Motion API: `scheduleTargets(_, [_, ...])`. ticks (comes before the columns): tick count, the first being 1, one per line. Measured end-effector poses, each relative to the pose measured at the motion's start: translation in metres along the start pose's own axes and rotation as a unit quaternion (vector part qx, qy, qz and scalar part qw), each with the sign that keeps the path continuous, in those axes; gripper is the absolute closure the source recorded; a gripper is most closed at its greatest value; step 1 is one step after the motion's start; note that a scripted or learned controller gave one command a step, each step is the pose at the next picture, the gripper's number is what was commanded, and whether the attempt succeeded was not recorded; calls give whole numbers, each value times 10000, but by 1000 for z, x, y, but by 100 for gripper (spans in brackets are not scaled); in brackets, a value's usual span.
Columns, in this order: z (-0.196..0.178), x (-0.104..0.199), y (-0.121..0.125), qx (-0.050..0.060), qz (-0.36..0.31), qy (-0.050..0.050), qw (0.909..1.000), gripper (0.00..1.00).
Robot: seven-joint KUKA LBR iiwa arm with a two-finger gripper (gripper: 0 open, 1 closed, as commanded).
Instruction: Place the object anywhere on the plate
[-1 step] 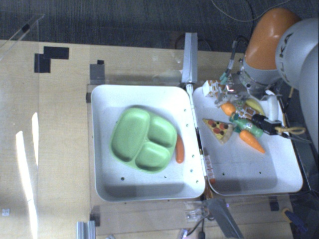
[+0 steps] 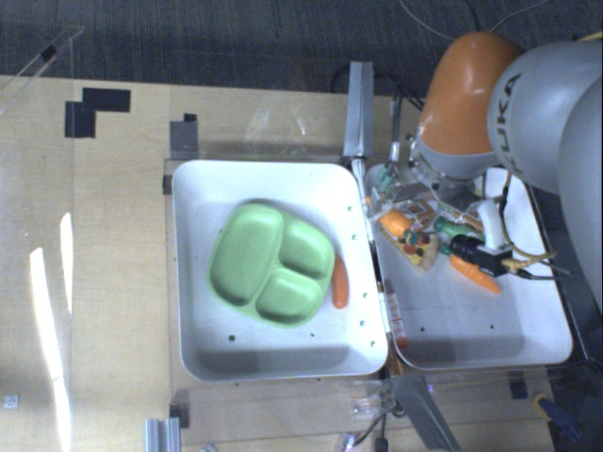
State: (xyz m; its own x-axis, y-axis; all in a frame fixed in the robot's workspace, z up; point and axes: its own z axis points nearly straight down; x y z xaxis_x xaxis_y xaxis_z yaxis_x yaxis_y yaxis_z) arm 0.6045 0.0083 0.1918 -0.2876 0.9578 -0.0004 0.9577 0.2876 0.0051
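Carrot pieces are the likely objects: one orange piece (image 2: pixel 339 284) lies in the left bin (image 2: pixel 283 361), touching the green plate's (image 2: pixel 271 264) right rim rather than resting in a compartment, so it probably does not count as placed. Farther right, another carrot (image 2: pixel 474 273) and a small orange bit (image 2: pixel 394 223) lie in the right bin (image 2: pixel 490 337). Above them the gripper (image 2: pixel 424 234) hangs low, seemingly poised for a pick; whether its jaws are clenched or released I cannot tell.
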Motion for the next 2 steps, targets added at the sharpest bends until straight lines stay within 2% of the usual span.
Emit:
scheduleTargets(1, [4, 91, 20, 0, 18, 5, 10000, 100])
scheduleTargets(2, [41, 128, 18, 7, 28, 5, 10000, 100])
